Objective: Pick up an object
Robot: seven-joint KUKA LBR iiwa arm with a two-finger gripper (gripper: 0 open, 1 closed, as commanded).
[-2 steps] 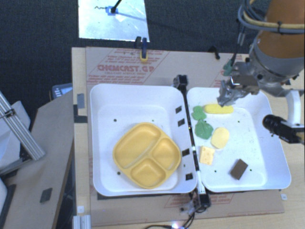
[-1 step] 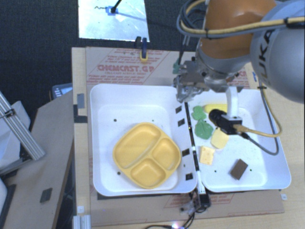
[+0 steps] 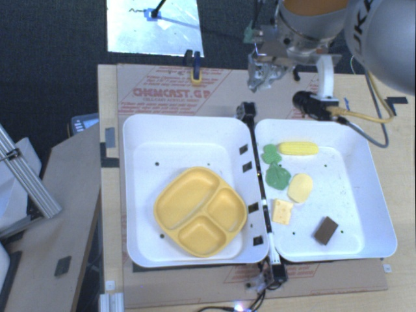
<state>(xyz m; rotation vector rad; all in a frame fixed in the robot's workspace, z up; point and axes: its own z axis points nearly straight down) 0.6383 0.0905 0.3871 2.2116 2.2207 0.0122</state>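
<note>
While lying flat, the corn cob (image 3: 298, 149) points left-right.

A robotics lab: two white bins (image 3: 364, 174) on a cardboard-topped bench (image 3: 169, 90) (cables trailing), toy food inside

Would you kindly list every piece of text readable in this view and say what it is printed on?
"CHEMCAST G P", red print, last letters uncertain: flat brown cardboard sheet beneath the white bins.
Smaller red line just below it: too blurred to read.
Red print on the sheet's front edge: too small to read.
"KU", partly cut off: grey arm housing.
</note>
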